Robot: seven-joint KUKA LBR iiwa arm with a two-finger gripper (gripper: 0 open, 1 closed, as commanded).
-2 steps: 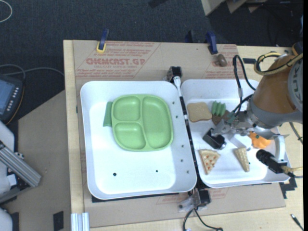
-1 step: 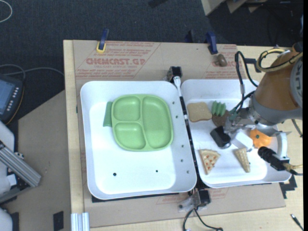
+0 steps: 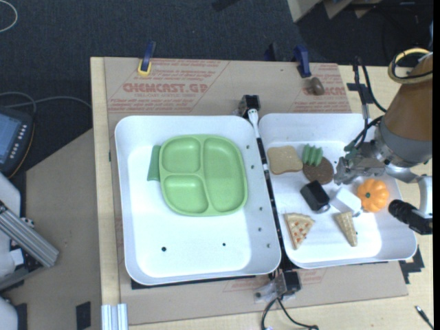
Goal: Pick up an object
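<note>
A small orange pumpkin (image 3: 375,195) sits in the right bin (image 3: 357,254), roundish, its stem apparently pointing up. The gripper (image 3: 347,170) hovers just beside it to the left, above a black block (image 3: 315,196); its finger spread cannot be told.

My bins (image 3: 137,205) are white, divided plate (image 3: 203,174) pale green, pumpkin (image 3: 374,194) orange, pizza slice (image 3: 299,229) tan with red spots, bread (image 3: 284,159) brown, block (image 3: 315,196) black, worktop (image 3: 103,95) tan with red lettering.
</note>
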